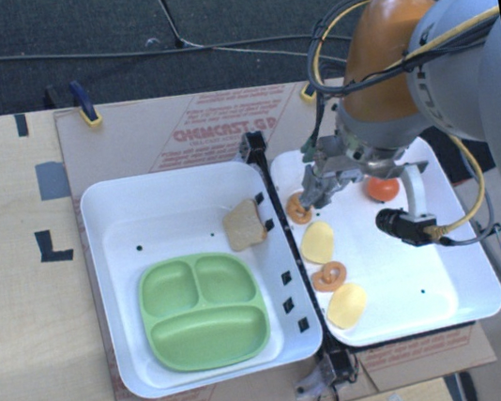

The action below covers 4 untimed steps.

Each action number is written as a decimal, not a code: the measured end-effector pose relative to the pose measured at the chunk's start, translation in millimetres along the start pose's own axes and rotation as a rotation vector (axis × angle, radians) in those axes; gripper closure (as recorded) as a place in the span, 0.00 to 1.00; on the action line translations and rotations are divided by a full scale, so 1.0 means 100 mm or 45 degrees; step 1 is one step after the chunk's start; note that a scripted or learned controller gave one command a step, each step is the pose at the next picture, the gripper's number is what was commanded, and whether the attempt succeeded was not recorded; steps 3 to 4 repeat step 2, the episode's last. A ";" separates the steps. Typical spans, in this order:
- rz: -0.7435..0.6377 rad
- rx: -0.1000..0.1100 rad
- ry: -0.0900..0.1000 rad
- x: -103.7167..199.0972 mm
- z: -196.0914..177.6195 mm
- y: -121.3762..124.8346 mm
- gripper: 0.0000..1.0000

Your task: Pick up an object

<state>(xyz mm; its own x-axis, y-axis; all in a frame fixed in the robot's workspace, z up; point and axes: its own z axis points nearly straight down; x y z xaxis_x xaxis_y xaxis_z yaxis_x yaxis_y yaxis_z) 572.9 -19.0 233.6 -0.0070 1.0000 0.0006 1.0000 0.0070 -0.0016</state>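
Low over the right bin [476, 300], hand [312, 196] hangs at an orange ring piece [299, 209] by the divider, finger spread I cannot tell; best to centre squarely over the piece and close without crowding the yellow slice [318, 242] alongside.

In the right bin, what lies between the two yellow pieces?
In the camera view, an orange ring-shaped piece lies between the upper yellow piece and the lower yellow piece, near both.
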 end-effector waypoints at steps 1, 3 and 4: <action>0.001 0.002 0.000 0.55 0.15 -0.09 1.00; 0.000 0.001 0.000 1.10 0.20 -0.07 1.00; 0.000 0.001 0.000 1.10 0.20 -0.07 1.00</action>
